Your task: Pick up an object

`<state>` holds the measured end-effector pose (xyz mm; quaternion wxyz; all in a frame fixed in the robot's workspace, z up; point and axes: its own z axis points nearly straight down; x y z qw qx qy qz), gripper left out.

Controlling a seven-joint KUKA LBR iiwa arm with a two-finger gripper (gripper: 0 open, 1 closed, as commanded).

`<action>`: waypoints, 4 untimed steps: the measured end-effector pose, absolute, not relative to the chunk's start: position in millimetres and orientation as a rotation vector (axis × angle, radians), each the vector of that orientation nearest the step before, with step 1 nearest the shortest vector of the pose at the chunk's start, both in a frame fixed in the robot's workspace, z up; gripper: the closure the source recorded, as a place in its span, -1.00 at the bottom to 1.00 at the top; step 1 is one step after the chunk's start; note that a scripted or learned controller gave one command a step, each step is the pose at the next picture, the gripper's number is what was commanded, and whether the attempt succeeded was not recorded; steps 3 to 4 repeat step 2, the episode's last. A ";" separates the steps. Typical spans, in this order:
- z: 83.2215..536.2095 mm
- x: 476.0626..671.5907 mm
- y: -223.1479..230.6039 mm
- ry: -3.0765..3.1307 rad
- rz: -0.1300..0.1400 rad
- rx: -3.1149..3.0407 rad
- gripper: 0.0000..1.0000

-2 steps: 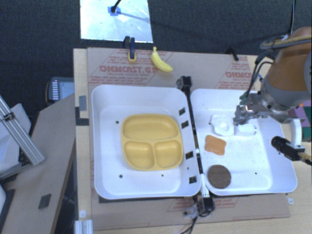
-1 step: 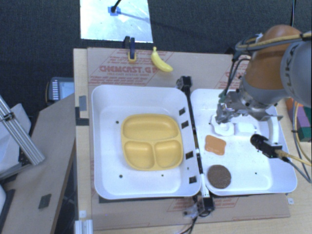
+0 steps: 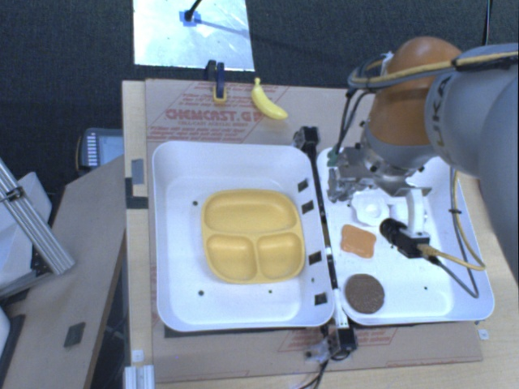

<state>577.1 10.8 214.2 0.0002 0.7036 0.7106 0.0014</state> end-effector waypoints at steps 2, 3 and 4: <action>218.5 600.1 107.9 2.233 0.006 2.211 1.00; 218.5 600.1 107.9 2.233 0.006 2.211 1.00; 218.5 600.1 107.9 2.233 0.006 2.211 1.00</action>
